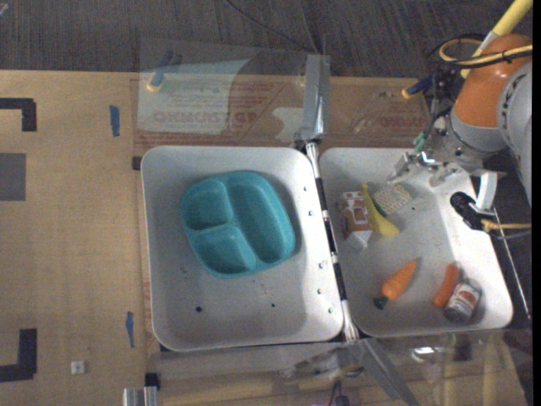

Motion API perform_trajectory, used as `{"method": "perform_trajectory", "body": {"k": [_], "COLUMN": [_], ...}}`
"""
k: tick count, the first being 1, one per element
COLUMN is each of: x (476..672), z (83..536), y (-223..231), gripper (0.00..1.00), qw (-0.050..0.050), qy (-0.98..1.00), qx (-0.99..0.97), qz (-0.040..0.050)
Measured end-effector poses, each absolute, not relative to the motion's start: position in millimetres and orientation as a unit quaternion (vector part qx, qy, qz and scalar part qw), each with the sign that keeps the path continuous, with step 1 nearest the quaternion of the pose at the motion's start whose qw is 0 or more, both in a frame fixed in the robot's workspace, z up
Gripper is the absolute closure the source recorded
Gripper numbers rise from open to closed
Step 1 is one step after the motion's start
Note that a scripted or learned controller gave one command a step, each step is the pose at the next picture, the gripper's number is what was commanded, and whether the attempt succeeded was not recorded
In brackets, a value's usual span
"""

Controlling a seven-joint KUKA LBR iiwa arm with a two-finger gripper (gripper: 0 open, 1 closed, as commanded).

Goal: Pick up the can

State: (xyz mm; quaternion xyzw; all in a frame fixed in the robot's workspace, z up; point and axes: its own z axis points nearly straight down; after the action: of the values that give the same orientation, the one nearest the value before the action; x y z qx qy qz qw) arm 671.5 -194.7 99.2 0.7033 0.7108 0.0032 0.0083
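Metal and rigid, the can [461,302] lies in the right bin's [499,315] near corner, probably slippery; grip across its sides. The tool [420,161] hovers well apart, and I cannot tell its state.

Two bins sit side by side on the desk [76,269]. The left bin [169,311] holds a tray [239,222]. In the right bin [423,311], a box [355,212] lies left, a carrot [397,283] nearer front, the can [461,301] front right.
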Motion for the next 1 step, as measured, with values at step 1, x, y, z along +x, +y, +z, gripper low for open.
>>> {"method": "perform_trajectory", "body": {"k": [1], "x": [645.7], "z": [98.5], "y": [-153.6], "gripper": [0.0], "qw": [0.012], "qy": [0.711], "qx": [0.703], "qz": [0.0062]}}
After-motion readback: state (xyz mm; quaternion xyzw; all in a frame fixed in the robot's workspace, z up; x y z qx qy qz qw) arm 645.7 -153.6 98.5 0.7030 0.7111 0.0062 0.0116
